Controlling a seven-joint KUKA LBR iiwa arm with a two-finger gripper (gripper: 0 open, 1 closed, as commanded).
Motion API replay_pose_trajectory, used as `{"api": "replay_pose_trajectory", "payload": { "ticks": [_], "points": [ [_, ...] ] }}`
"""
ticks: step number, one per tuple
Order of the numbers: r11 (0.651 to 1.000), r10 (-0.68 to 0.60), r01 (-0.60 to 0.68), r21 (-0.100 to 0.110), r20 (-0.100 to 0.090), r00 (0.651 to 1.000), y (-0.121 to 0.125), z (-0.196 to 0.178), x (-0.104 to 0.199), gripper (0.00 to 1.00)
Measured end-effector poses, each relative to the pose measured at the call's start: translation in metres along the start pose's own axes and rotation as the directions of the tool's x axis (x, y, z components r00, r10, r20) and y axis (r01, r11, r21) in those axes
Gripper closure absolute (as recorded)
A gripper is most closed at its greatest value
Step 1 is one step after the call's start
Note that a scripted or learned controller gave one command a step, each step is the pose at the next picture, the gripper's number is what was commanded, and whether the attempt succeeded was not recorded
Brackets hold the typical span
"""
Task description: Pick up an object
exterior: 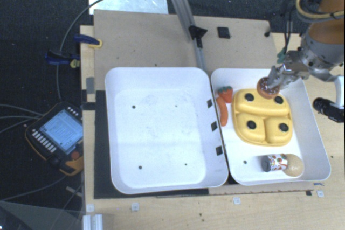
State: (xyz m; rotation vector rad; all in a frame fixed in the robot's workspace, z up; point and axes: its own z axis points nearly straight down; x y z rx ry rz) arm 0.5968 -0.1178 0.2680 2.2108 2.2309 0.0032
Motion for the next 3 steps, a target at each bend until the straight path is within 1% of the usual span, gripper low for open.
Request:
{"api": "replay_pose_trajectory", "payload": {
  "ticks": [1, 2, 3],
  "points": [
    [1.000, 0.000, 0.000, 0.002, -0.001, 1.000, -0.012, 0.016, 0.055, 1.00],
    [1.000, -0.002, 0.002, 0.001, -0.001, 1.000, -0.017, 0.014, 0.109, 1.00],
    [1.000, -0.001, 0.001, 0.002, -0.001, 1.000, -0.031, 0.010, 0.161, 1.00]
  ]
}}
